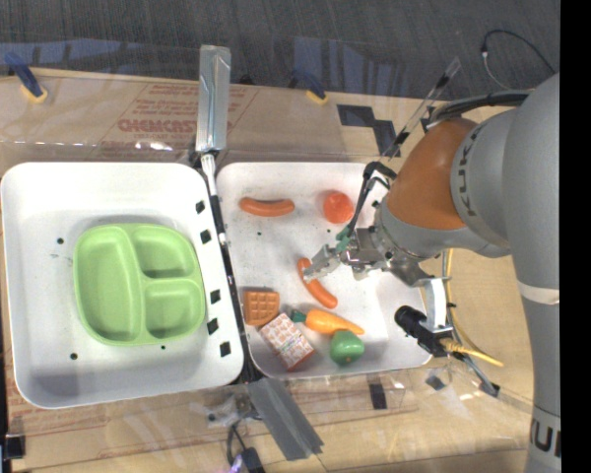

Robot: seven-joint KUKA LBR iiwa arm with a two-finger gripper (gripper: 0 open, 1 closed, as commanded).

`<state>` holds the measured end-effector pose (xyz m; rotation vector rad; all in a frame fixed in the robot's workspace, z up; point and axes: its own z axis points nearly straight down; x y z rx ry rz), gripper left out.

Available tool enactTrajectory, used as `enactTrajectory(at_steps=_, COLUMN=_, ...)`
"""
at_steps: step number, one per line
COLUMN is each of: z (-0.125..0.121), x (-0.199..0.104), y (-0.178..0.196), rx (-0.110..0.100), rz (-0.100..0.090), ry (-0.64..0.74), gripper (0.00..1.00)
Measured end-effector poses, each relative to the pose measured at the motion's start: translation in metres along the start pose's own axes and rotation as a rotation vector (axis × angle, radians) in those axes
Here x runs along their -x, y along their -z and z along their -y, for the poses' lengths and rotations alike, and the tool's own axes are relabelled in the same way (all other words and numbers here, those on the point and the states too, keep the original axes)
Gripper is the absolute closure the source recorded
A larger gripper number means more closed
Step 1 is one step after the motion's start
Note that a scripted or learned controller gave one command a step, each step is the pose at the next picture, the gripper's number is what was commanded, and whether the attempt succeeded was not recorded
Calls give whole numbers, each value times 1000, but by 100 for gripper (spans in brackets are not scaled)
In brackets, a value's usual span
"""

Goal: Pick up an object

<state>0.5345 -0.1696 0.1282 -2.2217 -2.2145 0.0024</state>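
gripper (320, 267), finger state indiscernible, poised beside the small sausage (318, 287) in the right bin (374, 363); an off-centre closure could roll it away.

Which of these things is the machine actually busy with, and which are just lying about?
In play: claw, small orange sausage right beside it.

Lying about: long sausage, tomato, waffle, carrot, green pepper, snack box, green divided tray.

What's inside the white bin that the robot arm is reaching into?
In the right bin lie a hot dog, a tomato, a small sausage, a waffle, a carrot, a green pepper and a printed box. The arm covers the bin's right side.
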Motion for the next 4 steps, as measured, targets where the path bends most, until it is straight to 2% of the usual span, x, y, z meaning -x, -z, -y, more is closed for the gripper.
enactTrajectory(at_steps=1, z=13, x=-28, y=-37, rx=2, rz=1, ry=26, gripper=0)
enactTrajectory(at_steps=2, z=13, x=-27, y=-27, rx=2, rz=2, ry=29, gripper=100)
enactTrajectory(at_steps=3, z=-31, x=-87, y=64, rx=4, rz=1, ry=42, gripper=100)
enactTrajectory(at_steps=4, z=-100, x=-84, y=80, rx=2, rz=2, ry=32, gripper=100)
